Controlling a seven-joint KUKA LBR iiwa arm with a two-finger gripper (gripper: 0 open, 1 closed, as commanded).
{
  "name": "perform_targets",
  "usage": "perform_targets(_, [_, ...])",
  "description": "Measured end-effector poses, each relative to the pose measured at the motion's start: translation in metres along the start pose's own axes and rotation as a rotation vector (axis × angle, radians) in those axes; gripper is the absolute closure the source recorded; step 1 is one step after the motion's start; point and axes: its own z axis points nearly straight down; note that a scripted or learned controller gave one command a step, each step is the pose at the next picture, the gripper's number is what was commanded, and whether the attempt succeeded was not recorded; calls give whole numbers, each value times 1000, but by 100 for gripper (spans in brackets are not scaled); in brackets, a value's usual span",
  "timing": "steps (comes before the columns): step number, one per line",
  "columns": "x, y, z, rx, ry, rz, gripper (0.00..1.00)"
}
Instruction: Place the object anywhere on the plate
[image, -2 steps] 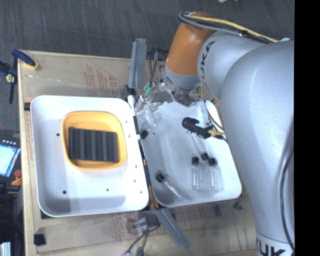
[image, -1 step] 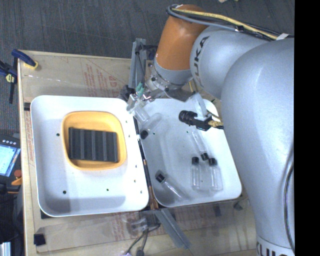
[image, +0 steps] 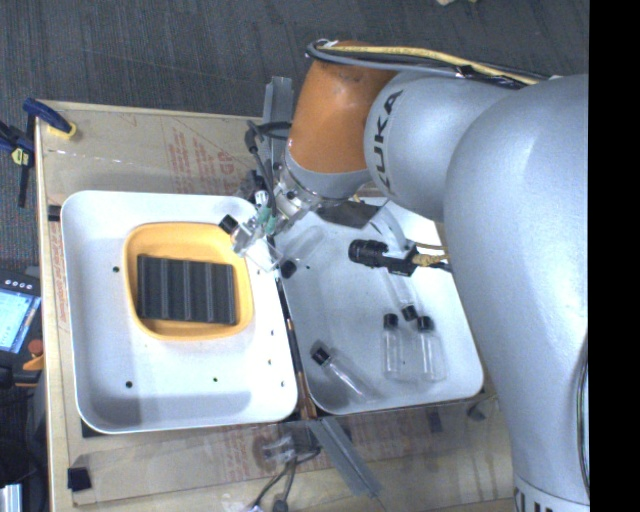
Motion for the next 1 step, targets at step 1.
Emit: perform_targets(1, [0, 0, 0, 0, -1, 1, 0])
